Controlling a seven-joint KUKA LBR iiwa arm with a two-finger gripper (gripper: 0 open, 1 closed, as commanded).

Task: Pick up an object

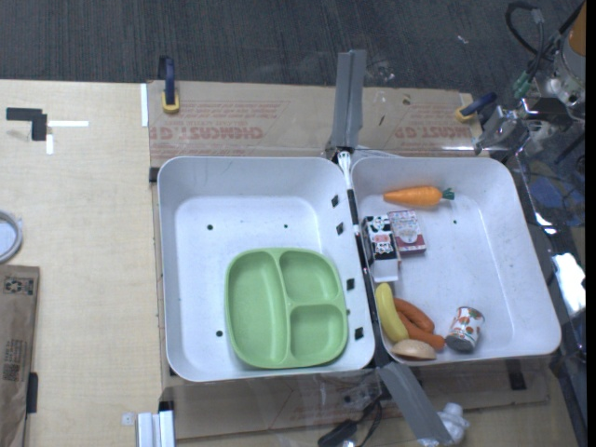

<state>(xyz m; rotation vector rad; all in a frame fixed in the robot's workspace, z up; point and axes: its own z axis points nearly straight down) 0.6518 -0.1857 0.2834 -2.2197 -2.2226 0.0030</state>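
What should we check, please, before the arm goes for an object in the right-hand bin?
1. Tool position: the tool sits beyond the right bin's far right corner, not over any object: not ok yet.
2. Tool open or shut: cannot tell.
3. Isolated target: the carrot lies alone near the far wall: ok.
4. Clutter: the banana, sausages and can crowd the near edge: not ok for a clean grasp.
5. Small cartons lie against the divider wall: not ok, little finger room.
6. Green plate rests flat in the left bin: ok.
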